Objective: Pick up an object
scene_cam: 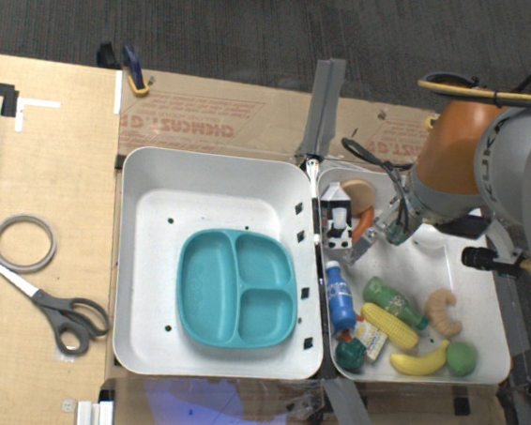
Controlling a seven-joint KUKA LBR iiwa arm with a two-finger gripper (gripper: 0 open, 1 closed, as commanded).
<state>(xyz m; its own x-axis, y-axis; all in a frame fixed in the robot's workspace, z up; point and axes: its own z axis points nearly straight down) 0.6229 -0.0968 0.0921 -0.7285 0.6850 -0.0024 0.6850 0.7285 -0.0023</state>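
My gripper (376,235) hangs low over the far left part of the right bin (485,277), below the arm's orange band (456,147). Right beside its tip lie a slim orange-red piece (364,222) and a black-and-white carton (338,222); I cannot see anything held. Toward the near side of the bin lie a blue bottle (337,299), a green bottle (394,302), a corn cob (389,326), a banana (417,362), a green round fruit (460,358) and a tan curved piece (444,312).
The left bin (149,195) holds a teal divided plate (239,289). A brown bowl (357,189) sits at the right bin's far left corner, a dark green item (349,355) at its near left. Scissors (53,305) and a tape roll (24,241) lie on the bench at left.
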